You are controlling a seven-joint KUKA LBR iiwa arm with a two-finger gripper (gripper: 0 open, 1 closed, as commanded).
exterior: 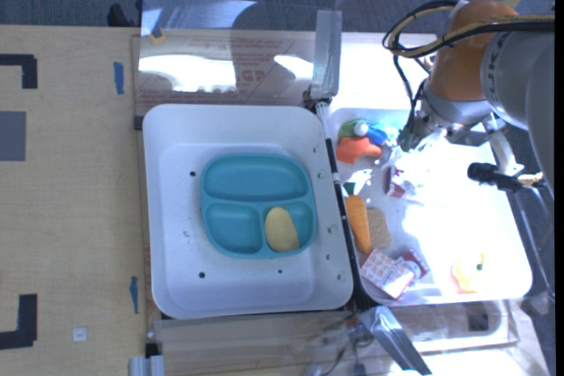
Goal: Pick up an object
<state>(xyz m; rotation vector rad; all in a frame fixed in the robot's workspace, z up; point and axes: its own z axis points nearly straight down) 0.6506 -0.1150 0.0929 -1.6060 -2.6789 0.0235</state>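
The arm [493, 57] is reaching in from the right, bending down over the right bin [515, 273], its gripper [407, 141] hanging beside small toys; grip state unclear.

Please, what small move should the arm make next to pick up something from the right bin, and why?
Probably a short descent toward the left. The gripper hangs over the right bin, and the nearest items, an orange toy and a small dark red item, lie just left of and below it in the camera view. Glare hides the fingers, so this is only a judgement.
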